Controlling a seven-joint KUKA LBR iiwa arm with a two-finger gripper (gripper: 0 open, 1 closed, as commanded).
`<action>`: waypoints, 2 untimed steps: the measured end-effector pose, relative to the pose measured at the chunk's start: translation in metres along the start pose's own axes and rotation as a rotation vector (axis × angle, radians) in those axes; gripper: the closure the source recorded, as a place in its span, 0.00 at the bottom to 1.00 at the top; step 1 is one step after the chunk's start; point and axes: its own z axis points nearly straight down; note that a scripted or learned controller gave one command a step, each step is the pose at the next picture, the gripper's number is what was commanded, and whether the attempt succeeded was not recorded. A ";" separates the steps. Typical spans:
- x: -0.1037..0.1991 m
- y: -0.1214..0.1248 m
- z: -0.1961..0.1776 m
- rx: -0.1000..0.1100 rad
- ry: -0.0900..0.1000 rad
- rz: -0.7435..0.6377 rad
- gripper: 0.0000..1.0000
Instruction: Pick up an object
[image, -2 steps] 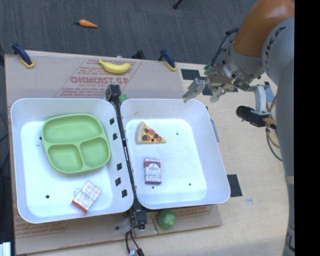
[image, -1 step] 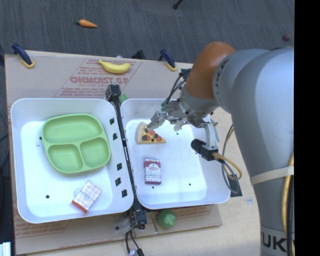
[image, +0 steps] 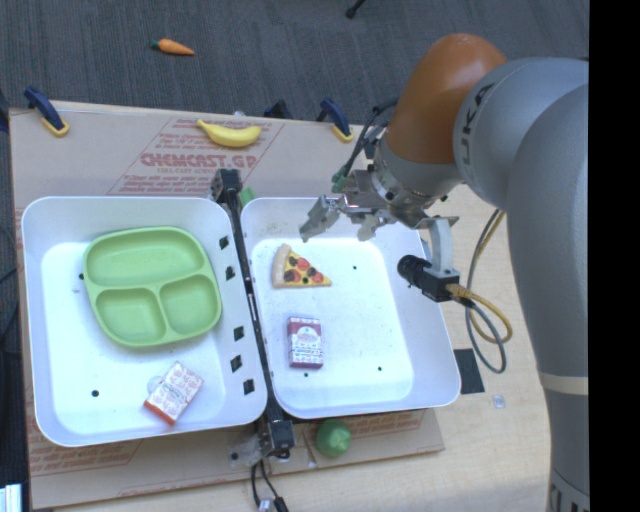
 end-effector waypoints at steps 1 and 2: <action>0.070 -0.065 -0.013 0.005 0.000 -0.003 0.00; 0.014 -0.117 0.048 0.005 -0.002 0.001 0.00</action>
